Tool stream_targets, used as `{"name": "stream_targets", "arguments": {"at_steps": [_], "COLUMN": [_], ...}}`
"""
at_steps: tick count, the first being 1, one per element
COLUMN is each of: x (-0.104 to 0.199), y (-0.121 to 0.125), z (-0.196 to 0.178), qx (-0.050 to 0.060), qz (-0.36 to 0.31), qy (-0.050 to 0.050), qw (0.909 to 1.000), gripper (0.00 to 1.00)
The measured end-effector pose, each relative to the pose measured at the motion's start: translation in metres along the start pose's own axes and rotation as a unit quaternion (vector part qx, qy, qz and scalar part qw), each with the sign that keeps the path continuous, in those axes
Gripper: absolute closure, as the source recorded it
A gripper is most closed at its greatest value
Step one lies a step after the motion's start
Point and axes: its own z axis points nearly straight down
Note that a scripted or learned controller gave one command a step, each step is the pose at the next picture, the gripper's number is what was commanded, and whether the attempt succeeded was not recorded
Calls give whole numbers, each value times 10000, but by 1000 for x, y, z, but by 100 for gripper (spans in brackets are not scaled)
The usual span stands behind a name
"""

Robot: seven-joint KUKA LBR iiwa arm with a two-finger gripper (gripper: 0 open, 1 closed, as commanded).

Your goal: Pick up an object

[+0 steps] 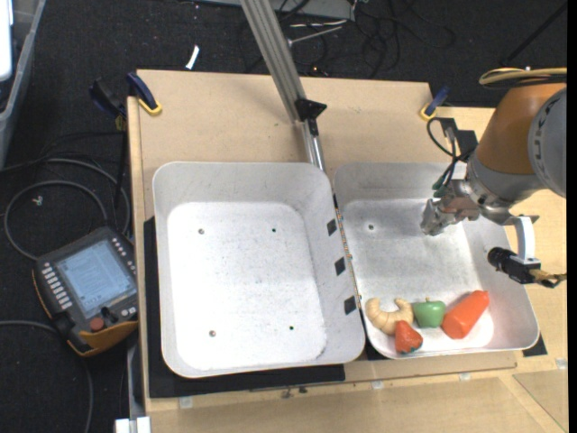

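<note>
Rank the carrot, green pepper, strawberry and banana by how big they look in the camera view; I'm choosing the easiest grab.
1. carrot
2. banana
3. green pepper and strawberry: they look too alike to rank.

Even overhead light, soft shadows, slightly grainy.

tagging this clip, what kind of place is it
Likely a robotics lab bench: a teach pendant on the floor amid loose cables, two white bins on a clamped wooden board, and toy food for grasping trials.
</note>
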Motion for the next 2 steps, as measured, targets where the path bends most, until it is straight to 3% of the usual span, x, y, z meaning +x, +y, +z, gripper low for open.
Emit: {"name": "stream_targets", "arguments": {"at_steps": [2], "x": [-9], "y": [-1], "z": [-107], "qx": [-28], "qz": [-8], "qy": [-10], "qw": [10000], "gripper": [100]}}
